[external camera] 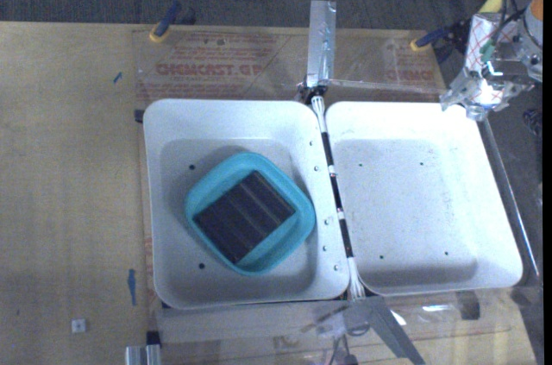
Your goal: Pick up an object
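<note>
Teal square plastic container with a dark ribbed insert (249,212) lay tilted in the left white bin (164,182), room all around; the hand (479,91) hovered over the right bin's (414,208) far corner, grip unreadable

a dish (249,210) lies in the left bin (164,139).

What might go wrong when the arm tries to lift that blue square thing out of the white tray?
The rounded blue square dish with its dark ribbed insert looks broad and low, so the two-finger gripper may not span it and could slip off an edge.

The gripper sits at the far corner of the right white bin, while the dish lies in the left white bin; crossing over, it could clip the raised divider between them.
</note>
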Controlling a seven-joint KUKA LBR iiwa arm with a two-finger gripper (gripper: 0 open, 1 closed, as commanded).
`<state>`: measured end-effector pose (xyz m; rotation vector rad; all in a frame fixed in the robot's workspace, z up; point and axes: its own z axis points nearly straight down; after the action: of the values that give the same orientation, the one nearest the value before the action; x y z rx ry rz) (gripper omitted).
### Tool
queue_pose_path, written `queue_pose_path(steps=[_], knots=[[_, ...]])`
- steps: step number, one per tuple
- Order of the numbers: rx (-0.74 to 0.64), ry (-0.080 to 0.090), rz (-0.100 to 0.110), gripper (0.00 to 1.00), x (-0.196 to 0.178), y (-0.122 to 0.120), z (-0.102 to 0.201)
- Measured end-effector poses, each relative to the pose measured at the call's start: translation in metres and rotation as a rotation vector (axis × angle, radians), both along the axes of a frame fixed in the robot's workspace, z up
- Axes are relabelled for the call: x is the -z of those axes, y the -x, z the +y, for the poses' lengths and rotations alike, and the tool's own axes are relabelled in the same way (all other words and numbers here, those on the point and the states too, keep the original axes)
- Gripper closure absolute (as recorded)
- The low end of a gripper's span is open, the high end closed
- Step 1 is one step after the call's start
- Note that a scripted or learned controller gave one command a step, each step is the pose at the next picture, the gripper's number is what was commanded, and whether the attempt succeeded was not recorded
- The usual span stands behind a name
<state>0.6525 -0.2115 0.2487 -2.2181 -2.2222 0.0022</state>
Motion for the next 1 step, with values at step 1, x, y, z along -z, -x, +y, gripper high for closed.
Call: queue_pose_path(steps=[1], knots=[[-0.155,-0.001,0.010,0.00,0.1529,-0.0113,0.0182]])
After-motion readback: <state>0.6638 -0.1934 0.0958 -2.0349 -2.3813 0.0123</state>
